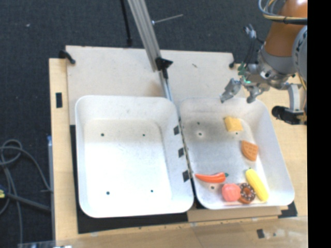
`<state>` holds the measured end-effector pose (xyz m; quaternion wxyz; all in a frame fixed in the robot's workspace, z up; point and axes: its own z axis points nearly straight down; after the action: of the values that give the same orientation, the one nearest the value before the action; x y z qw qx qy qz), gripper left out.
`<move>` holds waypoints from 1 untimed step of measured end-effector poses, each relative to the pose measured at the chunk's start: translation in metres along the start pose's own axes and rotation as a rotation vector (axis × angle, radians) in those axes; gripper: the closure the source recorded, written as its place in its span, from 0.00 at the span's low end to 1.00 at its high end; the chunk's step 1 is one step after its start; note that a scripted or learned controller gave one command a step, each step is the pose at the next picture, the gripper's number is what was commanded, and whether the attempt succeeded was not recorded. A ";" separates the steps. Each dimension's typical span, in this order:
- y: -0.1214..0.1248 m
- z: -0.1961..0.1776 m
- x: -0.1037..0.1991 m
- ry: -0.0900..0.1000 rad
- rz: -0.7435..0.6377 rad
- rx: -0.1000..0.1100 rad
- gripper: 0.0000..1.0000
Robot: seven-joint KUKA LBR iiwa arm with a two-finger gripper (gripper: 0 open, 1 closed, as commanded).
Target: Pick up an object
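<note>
A: We log the two-finger gripper (241,91) with its fingers spread apart, nothing between them, poised over the far rim of the right-hand shallow white bin (274,133). Probably a staging height, clear of the wall.

B: Nearest candidate is the small yellow block (233,124), just below it. The orange wedge (250,150) sits further along; the red-orange carrot (210,177), pink ball (231,192) and yellow banana (257,184) crowd the near corner, harder to separate.
</note>
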<state>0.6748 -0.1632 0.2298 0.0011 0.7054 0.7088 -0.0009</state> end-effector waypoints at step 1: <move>0.002 0.057 0.008 0.001 -0.001 0.004 0.00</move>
<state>0.6764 -0.1556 0.1727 -0.0006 0.7053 0.7090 -0.0018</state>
